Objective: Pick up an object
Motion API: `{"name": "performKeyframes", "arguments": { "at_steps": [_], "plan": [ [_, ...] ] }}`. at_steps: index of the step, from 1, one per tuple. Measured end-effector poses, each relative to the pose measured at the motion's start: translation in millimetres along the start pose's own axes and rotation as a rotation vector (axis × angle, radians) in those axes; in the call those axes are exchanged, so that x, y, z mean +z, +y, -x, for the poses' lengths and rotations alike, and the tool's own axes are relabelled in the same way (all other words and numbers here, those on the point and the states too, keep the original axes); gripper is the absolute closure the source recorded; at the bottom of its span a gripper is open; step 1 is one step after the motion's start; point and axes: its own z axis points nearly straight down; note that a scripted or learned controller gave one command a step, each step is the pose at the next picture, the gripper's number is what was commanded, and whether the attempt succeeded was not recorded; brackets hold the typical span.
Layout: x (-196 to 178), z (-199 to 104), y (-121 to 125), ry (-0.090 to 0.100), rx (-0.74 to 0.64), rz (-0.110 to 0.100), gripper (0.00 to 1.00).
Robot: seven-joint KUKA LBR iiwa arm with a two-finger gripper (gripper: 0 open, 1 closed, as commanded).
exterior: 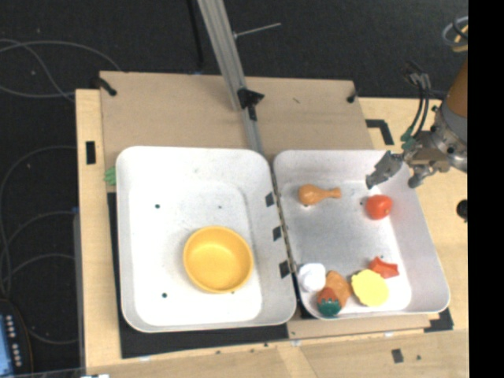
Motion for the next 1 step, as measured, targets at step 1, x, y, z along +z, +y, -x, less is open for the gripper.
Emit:
{"name": "performKeyframes", "arguments": {
  "at_steps": [1],
  "plan": [
    [0.0,0.0,0.0,0.000,0.000,0.000,0.00]
  ]
}}
